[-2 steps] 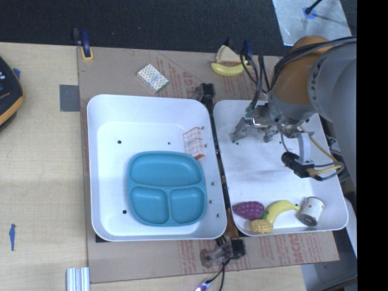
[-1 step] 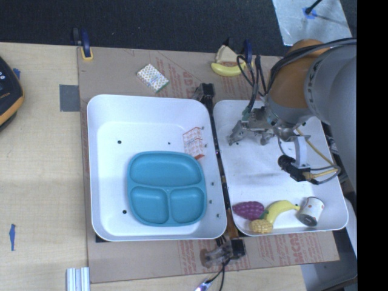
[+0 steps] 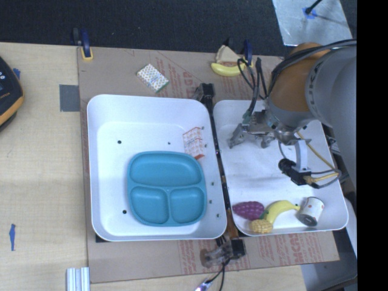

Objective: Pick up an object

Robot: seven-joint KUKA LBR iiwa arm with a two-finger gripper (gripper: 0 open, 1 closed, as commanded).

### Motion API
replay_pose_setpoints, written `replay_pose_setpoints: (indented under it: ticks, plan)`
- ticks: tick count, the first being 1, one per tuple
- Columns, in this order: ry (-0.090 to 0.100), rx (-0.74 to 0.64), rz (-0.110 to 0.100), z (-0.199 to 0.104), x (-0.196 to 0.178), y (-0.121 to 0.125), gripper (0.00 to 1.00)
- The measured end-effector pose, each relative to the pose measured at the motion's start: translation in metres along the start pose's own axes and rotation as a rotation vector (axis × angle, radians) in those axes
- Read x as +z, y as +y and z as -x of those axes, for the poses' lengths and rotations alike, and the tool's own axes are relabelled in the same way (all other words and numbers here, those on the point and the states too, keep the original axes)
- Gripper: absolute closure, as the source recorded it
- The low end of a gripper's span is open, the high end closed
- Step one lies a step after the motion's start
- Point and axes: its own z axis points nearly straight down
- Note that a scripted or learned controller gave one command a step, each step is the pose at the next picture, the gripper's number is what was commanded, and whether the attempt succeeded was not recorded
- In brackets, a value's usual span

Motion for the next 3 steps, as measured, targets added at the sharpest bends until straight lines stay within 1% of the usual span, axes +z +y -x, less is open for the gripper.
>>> replay_pose_setpoints:
  ticks: [1, 2, 3]
  plan:
    - [0.0, 0.001, 0.005, 0.035, -0.017, 0.037, 0.0]
    - [0.001, -0.003, 0.002, 0.01, 0.0, 0.037, 0.0]
    - [0.0, -0.002, 0.001, 0.0, 0.0, 0.022, 0.0]
